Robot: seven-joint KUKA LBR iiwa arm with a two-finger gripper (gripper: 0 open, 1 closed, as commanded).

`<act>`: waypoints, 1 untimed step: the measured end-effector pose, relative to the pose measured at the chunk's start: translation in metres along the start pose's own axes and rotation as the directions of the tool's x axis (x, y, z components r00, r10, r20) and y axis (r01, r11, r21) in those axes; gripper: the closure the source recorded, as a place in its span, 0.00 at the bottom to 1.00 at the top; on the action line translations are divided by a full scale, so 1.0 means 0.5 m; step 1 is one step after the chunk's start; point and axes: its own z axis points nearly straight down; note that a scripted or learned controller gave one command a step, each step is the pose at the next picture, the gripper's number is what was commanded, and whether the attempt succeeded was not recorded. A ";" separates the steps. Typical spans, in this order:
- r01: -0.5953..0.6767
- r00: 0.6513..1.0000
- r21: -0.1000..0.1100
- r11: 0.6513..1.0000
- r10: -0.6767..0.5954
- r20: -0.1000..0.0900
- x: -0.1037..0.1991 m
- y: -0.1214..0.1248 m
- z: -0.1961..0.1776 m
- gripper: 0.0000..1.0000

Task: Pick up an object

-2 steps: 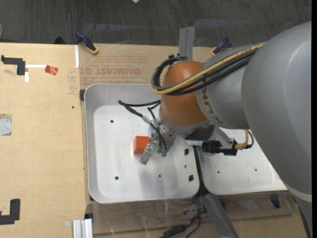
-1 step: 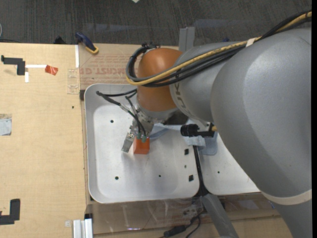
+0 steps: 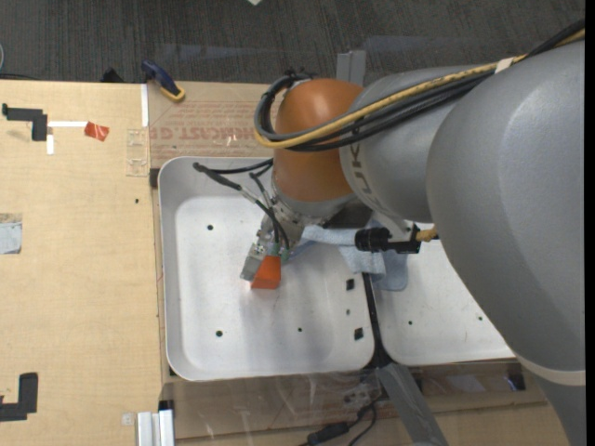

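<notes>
The gripper point(image 3: 263, 263) hangs low over the left bin point(image 3: 200, 333), right at a small orange block point(image 3: 268, 273) lying near the bin's middle. Whether it has closed on the block I cannot tell, since the wrist hides that. The block looks rigid, light and blunt-edged, likely plastic or foam, so it should neither crush nor sag. Its flat opposite sides seem the best hold; smooth faces may slip under a weak pinch.
</notes>
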 end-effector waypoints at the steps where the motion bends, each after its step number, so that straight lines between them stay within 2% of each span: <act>1: -0.003 1.000 0.000 1.000 0.003 0.000 -0.021 -0.031 -0.034 0.00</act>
